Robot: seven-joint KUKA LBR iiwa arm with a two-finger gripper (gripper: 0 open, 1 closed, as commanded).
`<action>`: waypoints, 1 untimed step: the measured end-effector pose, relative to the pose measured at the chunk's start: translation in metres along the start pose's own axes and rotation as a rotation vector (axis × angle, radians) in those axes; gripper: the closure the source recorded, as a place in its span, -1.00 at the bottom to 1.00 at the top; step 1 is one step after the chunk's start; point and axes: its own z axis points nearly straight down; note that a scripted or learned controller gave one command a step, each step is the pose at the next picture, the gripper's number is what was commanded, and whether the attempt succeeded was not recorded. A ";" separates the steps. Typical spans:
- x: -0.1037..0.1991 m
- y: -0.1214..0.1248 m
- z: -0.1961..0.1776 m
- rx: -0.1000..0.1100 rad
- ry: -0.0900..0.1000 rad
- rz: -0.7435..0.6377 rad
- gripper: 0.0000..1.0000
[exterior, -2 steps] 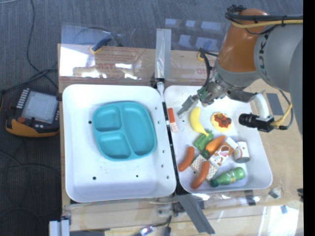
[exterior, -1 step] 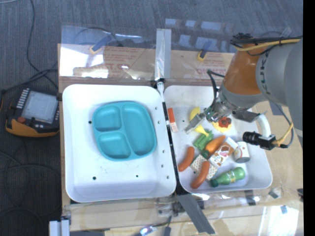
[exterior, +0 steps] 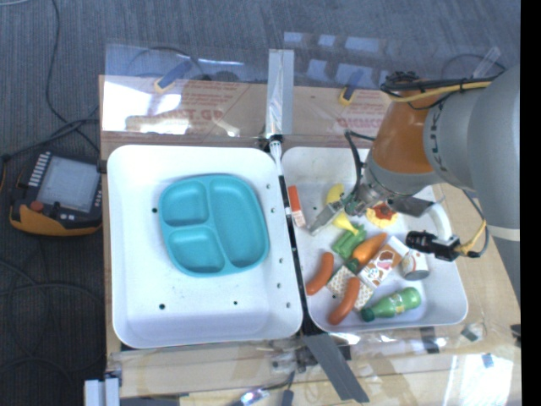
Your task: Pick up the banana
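Yellow banana (exterior: 345,220), small and curved, partly hidden, lying in the right bin (exterior: 448,307) near its upper middle, just beside a green piece (exterior: 347,244) and a carrot (exterior: 369,247). Gripper (exterior: 338,210) lowered right at the banana, fingers spread a little, one grey finger (exterior: 321,219) slanting to the left; cannot tell if anything sits between them. Blue divided plate (exterior: 213,223) in the left bin (exterior: 135,303).
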 end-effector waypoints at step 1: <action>-0.020 -0.043 -0.012 0.009 0.008 -0.080 -1.00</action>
